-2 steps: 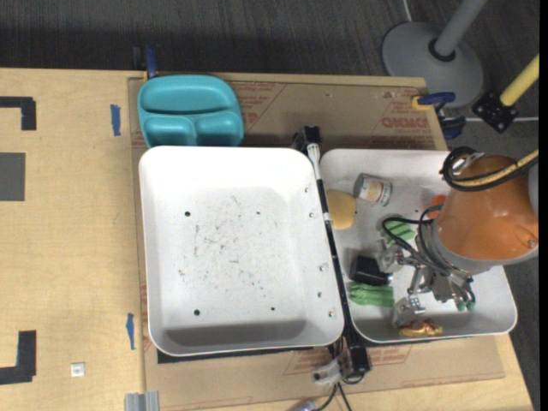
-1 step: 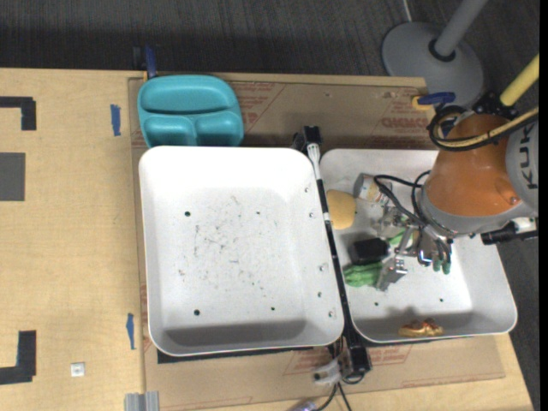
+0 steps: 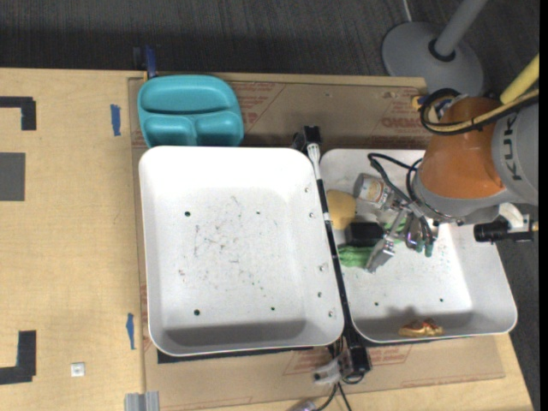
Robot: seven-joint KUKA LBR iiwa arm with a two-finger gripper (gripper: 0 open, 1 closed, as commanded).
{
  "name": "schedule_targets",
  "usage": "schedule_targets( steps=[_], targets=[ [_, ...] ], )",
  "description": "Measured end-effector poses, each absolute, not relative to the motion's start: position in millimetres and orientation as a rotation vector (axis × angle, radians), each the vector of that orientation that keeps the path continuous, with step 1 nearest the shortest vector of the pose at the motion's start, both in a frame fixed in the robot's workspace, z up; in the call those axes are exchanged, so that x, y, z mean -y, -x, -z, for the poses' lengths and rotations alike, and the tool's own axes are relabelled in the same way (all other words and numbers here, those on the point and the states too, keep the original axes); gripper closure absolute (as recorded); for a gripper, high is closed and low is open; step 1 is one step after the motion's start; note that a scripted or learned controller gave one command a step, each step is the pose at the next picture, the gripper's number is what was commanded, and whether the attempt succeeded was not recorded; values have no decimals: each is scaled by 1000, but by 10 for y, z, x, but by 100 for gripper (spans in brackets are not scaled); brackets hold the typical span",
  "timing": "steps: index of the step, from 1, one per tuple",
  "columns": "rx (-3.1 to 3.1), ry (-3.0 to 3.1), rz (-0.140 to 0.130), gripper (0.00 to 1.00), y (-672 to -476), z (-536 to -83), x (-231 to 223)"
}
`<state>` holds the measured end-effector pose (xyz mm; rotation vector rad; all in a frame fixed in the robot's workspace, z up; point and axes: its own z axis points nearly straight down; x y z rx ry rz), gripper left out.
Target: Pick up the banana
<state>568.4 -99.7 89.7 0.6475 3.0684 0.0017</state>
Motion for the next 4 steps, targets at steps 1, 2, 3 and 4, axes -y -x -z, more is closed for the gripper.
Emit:
schedule_targets(
  steps=[1,2,3,4],
  targets=[
    [-2986,-977,-1,0,-4810,-853,933],
    [-2943,-1088,-2,0,-5615,-1856,660],
    [-2921,-1156,-1,0,-4985,-1845,150],
    [-2966,-1038,-1,0,-4811,-1848,-831]
  ],
)
